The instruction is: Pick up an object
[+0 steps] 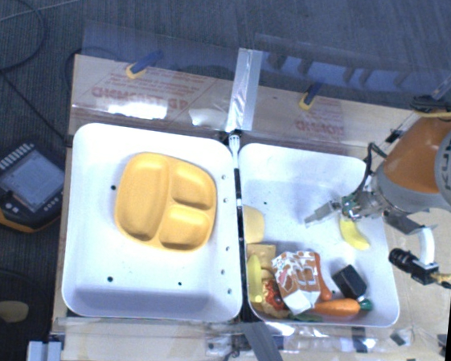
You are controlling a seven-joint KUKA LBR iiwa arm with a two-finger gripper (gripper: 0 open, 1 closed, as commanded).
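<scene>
Gripper (331,212) low in the right bin (291,171), reaching for a pick.
Whether its fingers are apart I cannot tell; the yellow piece (355,232) lies just beside them, so centre there before closing.

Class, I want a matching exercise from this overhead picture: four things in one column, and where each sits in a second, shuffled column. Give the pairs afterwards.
Things:
1. yellow divided tray
2. carrot
3. banana
4. handheld controller

Places:
A. on the floor, left of the bench
B. right bin, near the front edge
C. left bin, alone in its middle
D. right bin, just beside the gripper

Pairs: 1-C, 2-B, 3-D, 4-A
</scene>
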